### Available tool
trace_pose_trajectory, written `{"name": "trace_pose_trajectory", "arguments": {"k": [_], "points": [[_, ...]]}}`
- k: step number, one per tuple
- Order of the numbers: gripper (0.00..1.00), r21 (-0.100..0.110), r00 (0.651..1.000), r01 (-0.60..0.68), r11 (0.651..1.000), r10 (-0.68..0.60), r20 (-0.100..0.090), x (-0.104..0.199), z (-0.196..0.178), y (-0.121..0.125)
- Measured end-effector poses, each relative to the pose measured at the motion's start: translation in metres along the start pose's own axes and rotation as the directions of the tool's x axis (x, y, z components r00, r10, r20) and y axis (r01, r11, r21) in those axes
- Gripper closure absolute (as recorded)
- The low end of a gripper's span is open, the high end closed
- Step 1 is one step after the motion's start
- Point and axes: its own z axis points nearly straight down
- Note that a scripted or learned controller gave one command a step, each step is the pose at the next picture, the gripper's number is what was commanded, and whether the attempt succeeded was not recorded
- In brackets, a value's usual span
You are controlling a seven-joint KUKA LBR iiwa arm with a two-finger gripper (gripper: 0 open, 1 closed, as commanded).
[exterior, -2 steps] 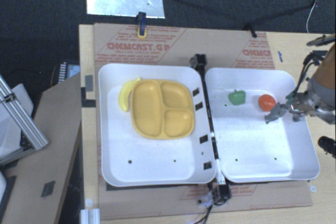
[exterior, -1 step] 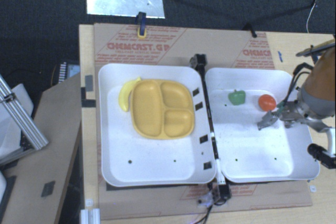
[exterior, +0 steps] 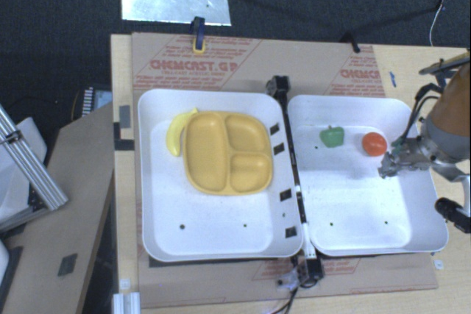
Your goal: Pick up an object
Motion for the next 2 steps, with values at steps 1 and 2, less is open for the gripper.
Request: {"name": "trace_pose_trajectory", "arguments": {"k": [1,2], "points": [[1.0,-0.005,1.0,0.004,1.0,-0.004,0.001,0.004,-0.063,0.006],[1.0,-0.005,1.0,0.005,1.0,-0.005,0.001,0.001,-0.127,0.011]]}}
